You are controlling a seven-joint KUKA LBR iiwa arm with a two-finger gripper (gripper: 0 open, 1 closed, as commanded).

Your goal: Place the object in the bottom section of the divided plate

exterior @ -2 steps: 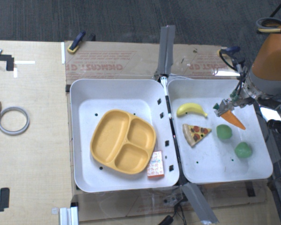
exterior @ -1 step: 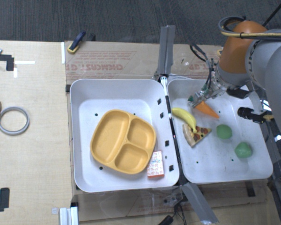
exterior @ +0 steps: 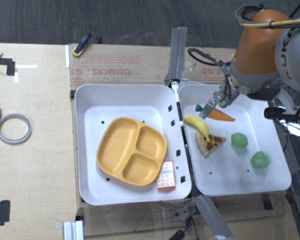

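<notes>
Small carton [exterior: 166,176] is sitting nearest, beside the divided plate [exterior: 132,150] in the left bin [exterior: 85,134]. Your gripper [exterior: 209,110] is hovering at the carrot [exterior: 221,115] in the right bin [exterior: 270,181]; whether its claw is apart or together, can't tell. You're wanting to center on the carrot before closing.

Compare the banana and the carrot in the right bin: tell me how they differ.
1. The banana is yellow; the carrot is orange.
2. The banana curves; the carrot is straight and tapers to a point.
3. The banana lies near the bin's left wall, next to the pizza slice; the carrot lies further right, with the gripper at its left end.

Both are toy foods lying flat in the right bin.
</notes>
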